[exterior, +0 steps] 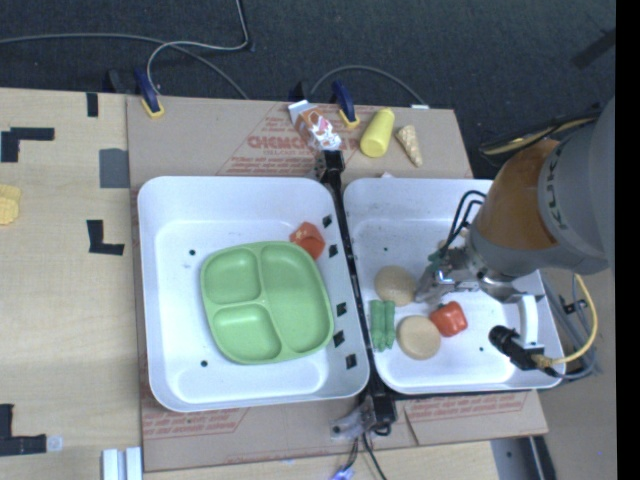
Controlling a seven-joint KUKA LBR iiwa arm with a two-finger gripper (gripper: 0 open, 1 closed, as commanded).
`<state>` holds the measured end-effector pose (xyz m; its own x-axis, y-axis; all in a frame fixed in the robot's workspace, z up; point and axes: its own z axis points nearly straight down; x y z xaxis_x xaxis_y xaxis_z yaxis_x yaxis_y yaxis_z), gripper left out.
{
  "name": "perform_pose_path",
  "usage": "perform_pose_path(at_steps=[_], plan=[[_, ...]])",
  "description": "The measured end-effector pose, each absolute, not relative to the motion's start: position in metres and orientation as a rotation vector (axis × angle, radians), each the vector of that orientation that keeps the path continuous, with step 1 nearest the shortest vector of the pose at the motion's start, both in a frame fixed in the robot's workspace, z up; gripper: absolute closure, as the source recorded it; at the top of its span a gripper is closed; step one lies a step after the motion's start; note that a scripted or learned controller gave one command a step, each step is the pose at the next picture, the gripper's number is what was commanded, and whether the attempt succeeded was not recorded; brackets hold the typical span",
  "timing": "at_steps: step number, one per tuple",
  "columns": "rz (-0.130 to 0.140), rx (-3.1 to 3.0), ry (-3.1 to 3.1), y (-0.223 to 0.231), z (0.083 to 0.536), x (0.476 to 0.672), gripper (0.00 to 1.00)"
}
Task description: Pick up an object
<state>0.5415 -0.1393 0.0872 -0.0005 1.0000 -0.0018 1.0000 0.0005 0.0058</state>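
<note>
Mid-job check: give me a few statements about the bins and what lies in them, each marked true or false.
1. The green divided plate lies in the left bin. True.
2. The green plate holds three toys. False: its compartments are bare.
3. The gripper is over the right bin. True.
4. The yellow bottle lies in the right bin. False: it is on the cardboard behind the bins.
5. A red toy lies in the right bin. True.

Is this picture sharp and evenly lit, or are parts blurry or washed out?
Camera view: light is soft and even, with only faint shadows under the green plate; the white bins look bright but keep their detail; the whole picture is slightly soft, and the arm at the right is blurrier than the small red object.
</note>
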Motion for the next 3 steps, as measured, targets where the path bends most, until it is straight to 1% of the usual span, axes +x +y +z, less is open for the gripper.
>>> perform_pose_path(at_steps=[1,2,3], plan=[[0.006,2.217,2.222,-0.138,0.087,0.542,0.00],[0.003,2.217,2.218,-0.148,0.086,0.485,0.00],[0.003,2.218,2.217,-0.148,0.096,0.486,1.00]])
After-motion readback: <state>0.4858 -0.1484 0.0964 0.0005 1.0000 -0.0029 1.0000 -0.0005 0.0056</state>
